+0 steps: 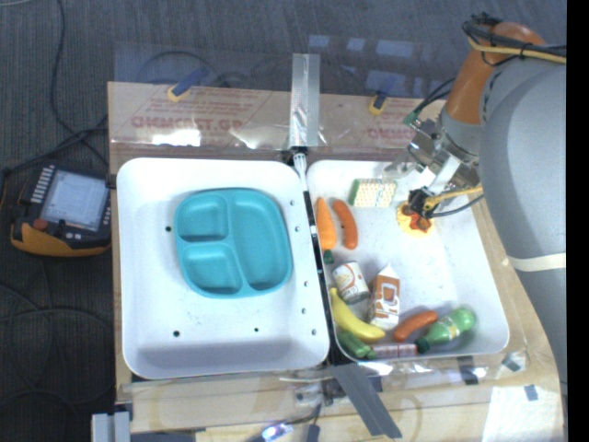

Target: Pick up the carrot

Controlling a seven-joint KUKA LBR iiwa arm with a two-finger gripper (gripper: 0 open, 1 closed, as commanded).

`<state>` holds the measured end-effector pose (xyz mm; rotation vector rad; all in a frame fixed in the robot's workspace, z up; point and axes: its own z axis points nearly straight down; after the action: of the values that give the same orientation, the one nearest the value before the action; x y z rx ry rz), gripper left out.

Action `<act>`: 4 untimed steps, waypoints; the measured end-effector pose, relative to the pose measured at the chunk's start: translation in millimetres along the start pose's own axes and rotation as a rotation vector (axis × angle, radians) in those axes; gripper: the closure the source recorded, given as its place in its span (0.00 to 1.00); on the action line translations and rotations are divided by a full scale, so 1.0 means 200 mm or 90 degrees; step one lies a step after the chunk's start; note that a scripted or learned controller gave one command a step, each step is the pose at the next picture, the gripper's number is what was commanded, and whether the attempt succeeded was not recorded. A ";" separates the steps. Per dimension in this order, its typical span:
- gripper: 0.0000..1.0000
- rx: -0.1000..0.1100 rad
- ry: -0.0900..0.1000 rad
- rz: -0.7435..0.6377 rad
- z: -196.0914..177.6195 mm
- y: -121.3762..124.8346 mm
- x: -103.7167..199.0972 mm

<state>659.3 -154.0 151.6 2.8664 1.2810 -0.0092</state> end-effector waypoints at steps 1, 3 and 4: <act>0.00 0.004 0.001 0.034 0.23 -0.13 -0.42; 0.00 0.001 0.001 0.384 -0.83 -0.24 0.13; 0.00 0.004 0.000 0.407 -0.12 -0.43 -0.04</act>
<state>589.9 -103.2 175.4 3.1269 0.3162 -0.0114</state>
